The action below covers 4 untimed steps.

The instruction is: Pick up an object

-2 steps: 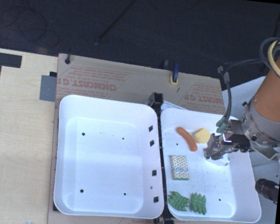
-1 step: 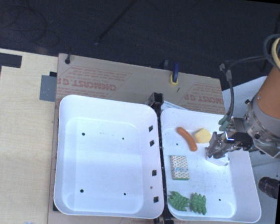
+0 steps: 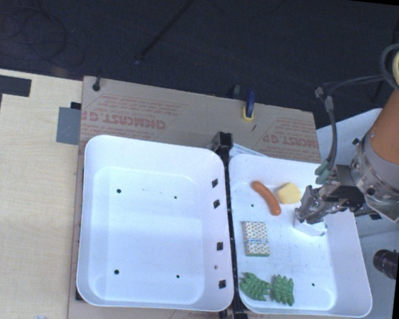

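Camera view: a slanted look down on the desk, a pale wood-grain top carrying a brown cardboard sheet with printed red lettering.
Left bin: shallow, glossy white plastic with rounded corners, on the cardboard toward the desk's middle; small dark dots mark its floor.
Right bin: same white shell, touching the left bin along a black clipped seam.
Sausage: smooth orange-red, long and rounded, tilted, near the right bin's far edge.
Yellow piece: small, matte, rounded lump just beside the sausage, toward the bin's far right corner.
Box: small flat rectangle with a fine green-and-white pattern, near the bin's left wall, at its middle.
Green objects: two knobbly, ridged shapes side by side along the near edge.
Gripper: dark metal, low over the right bin's floor near its right wall, just beside the yellow piece; whether its fingers are apart or closed cannot be told, and nothing is seen between them.
Arm: orange band, grey wrist, reaching in over the desk's right edge.
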### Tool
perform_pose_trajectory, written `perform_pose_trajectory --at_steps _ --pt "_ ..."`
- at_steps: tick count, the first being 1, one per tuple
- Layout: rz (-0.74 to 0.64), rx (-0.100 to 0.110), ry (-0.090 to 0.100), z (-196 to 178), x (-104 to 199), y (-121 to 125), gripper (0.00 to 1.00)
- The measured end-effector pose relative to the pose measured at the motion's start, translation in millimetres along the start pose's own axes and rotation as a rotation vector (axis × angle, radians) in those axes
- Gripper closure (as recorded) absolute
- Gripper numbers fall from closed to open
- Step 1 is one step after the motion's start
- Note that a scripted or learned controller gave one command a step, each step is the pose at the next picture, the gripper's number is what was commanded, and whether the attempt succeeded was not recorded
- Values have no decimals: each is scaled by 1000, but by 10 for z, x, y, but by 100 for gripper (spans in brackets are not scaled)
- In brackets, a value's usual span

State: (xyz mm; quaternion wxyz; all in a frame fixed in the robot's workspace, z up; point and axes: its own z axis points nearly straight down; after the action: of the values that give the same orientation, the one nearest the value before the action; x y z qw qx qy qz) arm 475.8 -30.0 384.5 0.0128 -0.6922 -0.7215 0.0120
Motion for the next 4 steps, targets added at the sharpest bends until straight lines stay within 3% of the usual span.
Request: perform_pose_trajectory --at_steps 1,2,3,4 --pt "38 -25 0 662 385 32 100" --pt "50 -24 -1 1653 -606 13 100" --pt "39 -40 -2 1074 -486 618 100" --pt "31 -34 1 795 472 607 100"
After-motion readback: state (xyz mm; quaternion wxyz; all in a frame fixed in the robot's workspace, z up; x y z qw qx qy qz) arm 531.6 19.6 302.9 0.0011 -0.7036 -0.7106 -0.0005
